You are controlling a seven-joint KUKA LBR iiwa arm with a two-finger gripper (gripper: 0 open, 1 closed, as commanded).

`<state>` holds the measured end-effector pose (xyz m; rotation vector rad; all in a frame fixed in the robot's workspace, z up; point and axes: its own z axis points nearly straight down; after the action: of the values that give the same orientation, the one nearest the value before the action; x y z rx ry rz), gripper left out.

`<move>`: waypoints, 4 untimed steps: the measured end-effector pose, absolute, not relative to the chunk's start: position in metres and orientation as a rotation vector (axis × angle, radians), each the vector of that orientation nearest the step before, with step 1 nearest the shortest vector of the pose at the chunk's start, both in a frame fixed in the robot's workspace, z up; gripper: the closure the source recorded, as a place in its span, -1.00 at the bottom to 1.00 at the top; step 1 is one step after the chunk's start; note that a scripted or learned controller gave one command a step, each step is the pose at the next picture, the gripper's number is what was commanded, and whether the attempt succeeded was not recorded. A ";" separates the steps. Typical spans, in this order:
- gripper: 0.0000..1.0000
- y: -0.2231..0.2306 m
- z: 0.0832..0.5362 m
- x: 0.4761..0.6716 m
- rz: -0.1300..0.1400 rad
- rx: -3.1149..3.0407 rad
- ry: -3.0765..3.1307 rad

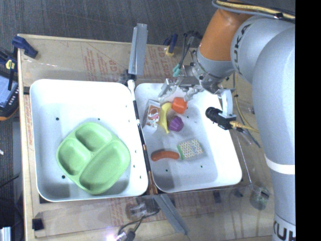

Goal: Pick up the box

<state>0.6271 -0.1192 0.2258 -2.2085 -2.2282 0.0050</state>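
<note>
To take the box (153,115), centre the jaws (179,91), whose state I cannot tell, left of the banana (165,117).

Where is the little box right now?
The box lies in the right bin, near its top left corner by the wall between the bins, just left of the banana.

The arm (271,84) was a thick, smooth, light grey tube with rounded joints. Above the right bin (225,177) a broad orange band (220,31) wrapped the segment over the wrist. A thin yellow-and-black cable ran along the top of that band. The wrist carried metal fittings with dark wires and a black cylindrical part mounted to one side. Dark lettering, partly cut off, marked the grey casing low beside that bin.
</note>
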 end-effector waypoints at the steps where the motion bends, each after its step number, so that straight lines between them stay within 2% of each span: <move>1: -1.00 -0.167 0.115 0.574 0.007 -2.255 -2.182; 2: -1.00 -0.201 0.096 0.523 -0.002 -2.292 -2.156; 3: -1.00 -0.198 0.097 0.500 -0.008 -2.233 -2.225; 4: 1.00 -0.200 0.107 0.500 -0.004 -2.229 -2.233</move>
<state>0.5001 -0.1996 0.1072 -2.2294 -2.2331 -0.0035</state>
